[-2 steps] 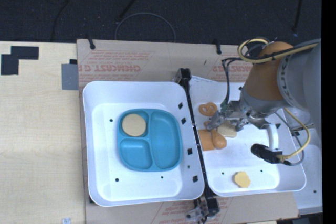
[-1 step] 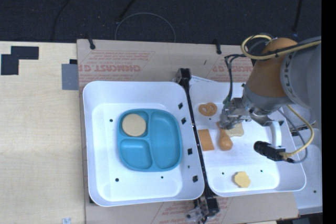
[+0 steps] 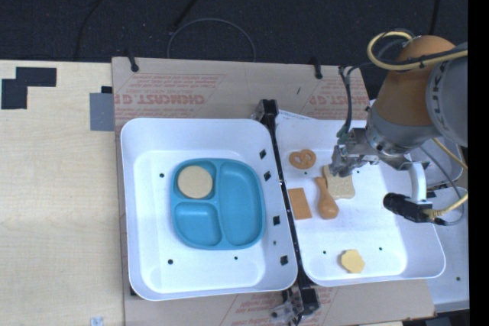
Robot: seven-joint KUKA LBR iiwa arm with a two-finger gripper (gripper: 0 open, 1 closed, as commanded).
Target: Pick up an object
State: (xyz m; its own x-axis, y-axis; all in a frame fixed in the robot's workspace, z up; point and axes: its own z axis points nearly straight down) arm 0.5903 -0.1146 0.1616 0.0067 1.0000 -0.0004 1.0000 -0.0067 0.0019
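Note:
In the right bin (image 3: 412, 256) lie a brown pretzel (image 3: 302, 159), an orange-brown flat slab (image 3: 299, 203), a brown drumstick-shaped piece (image 3: 326, 199), a pale beige square slice (image 3: 341, 186) and a yellow chunk (image 3: 352, 261). My gripper (image 3: 341, 164) hangs low over the beige slice, its tip at the slice's upper edge. The arm's grey and orange body covers the bin's upper right. The camera view leaves it unclear whether anything sits between the fingers.
The left bin (image 3: 145, 240) holds a blue divided tray (image 3: 233, 210) with a round tan cookie (image 3: 194, 181) in its upper-left compartment. A black divider clamp (image 3: 269, 112) stands between the bins. A black fitting with cables (image 3: 409, 207) juts out over the right bin.

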